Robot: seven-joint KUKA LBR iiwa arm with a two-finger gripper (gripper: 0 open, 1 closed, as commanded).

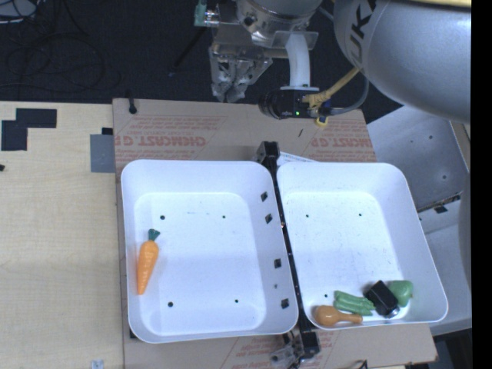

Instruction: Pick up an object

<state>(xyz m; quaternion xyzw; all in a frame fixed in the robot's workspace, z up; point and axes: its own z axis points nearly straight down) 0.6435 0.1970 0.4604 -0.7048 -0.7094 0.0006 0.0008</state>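
Robot arm (400, 37), grey and bulky, reaches in from the upper right of the camera view, its gripper (234, 87) hanging high above the back edge of the bench, beyond the far rim of the left bin (192, 171). The fingers point downward and appear drawn close together, with nothing seen between them, though the dark background makes their exact gap hard to judge. Two shallow white bins sit side by side on a sheet of printed brown cardboard (192, 133). A toy carrot (147, 264), orange with a small green top, lies alone against the left wall of the left bin, its leafy end pointing away from the camera. At the near right corner of the right bin (346, 179) a small cluster is gathered: a tan pear-shaped toy (336, 316) at the front, a green pod-like vegetable (354, 303) just behind it, a black block (381, 297) touching that, and a pale green piece (401, 289) at the outer edge. All the objects lie well apart from the gripper, which holds none of them. Black cables (46, 21) trail across the dark floor at upper left
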